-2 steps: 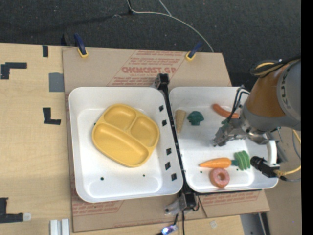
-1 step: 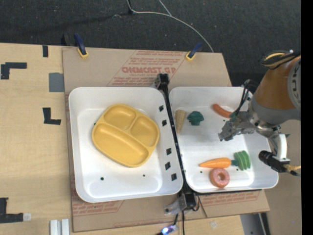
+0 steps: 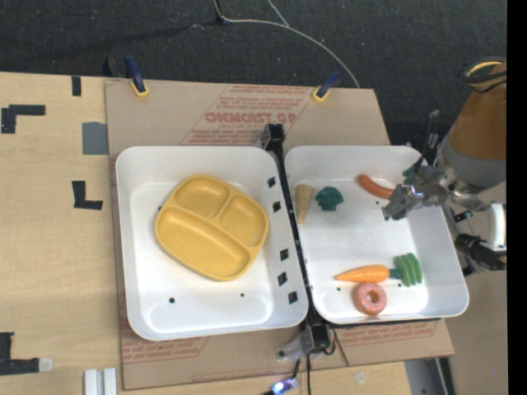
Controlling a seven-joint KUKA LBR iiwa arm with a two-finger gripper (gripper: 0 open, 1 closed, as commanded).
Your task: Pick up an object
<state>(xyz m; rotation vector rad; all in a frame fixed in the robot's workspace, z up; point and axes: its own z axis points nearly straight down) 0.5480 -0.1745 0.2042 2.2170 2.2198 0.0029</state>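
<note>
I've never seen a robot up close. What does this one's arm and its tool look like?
The arm is a rounded grey body with a glossy orange band above the wrist. At its end sits the tool, a small dark metal piece with two thin fingers. A black cable and a white fitting hang beside it.

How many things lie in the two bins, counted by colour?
Yellow: 1, the tray.
Orange: 2, the carrot and the sausage.
Green: 1, the broccoli.
Tan: 1, the cone.
Pink: 1, the donut.
Total: 6.
</note>
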